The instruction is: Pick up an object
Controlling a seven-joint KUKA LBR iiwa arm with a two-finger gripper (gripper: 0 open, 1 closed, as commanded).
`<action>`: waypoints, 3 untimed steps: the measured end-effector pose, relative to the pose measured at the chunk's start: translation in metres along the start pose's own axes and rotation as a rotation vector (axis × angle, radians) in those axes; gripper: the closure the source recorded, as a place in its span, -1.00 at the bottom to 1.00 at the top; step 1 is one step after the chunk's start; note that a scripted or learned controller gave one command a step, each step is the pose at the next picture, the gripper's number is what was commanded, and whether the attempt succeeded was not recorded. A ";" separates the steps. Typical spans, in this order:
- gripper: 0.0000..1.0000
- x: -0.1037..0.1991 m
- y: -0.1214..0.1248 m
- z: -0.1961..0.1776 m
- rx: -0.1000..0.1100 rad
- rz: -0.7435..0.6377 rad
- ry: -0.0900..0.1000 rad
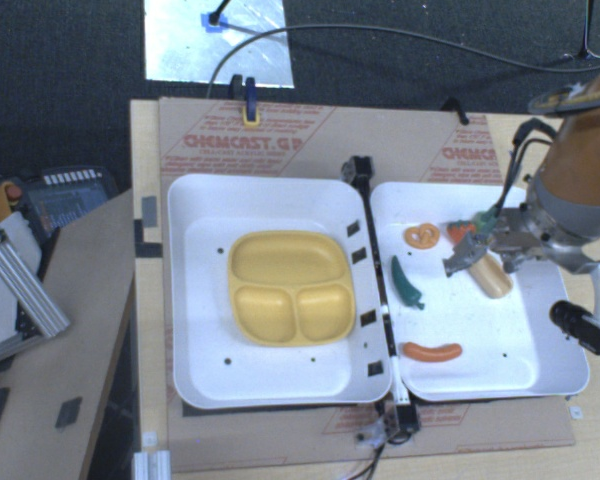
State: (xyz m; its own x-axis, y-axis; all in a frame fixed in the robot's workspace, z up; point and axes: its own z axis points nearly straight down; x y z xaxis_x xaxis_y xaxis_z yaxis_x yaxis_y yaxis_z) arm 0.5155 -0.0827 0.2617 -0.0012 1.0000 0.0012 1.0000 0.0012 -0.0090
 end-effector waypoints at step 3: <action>-1.00 -0.006 -0.009 0.108 -0.004 0.001 0.000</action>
State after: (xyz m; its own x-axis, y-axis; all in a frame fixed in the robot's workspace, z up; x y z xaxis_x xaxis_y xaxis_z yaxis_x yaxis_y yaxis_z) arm 0.5054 -0.0888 0.1539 -0.0002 1.0000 0.0009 1.0000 0.0002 -0.0046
